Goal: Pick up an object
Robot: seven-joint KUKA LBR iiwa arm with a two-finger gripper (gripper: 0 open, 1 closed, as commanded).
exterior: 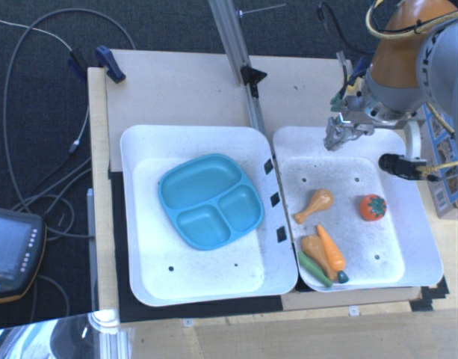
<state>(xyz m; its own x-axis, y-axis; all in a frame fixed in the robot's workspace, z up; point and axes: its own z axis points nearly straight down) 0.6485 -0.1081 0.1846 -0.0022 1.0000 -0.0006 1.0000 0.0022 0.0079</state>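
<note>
1. Two shallow white bins sit side by side on the bench; we see the gripper [341,134] over the far rim of the right bin [415,271], with nothing between its fingers.
2. We cannot tell whether its jaws are spread or pressed together; they are too small and blurred.
3. Nearer the camera than the jaws, in the right bin, lies a toy drumstick [314,204]; beside it, toward the arm's side, a red tomato [372,207].
4. Further from the jaws, by the near rim, an orange carrot [330,250] lies touching a green vegetable [316,267].
5. Well apart from the jaws, the left bin [146,275] holds a blue divided plate [210,200].
6. We read partial letters, "UK", on the arm's grey casing.
</note>
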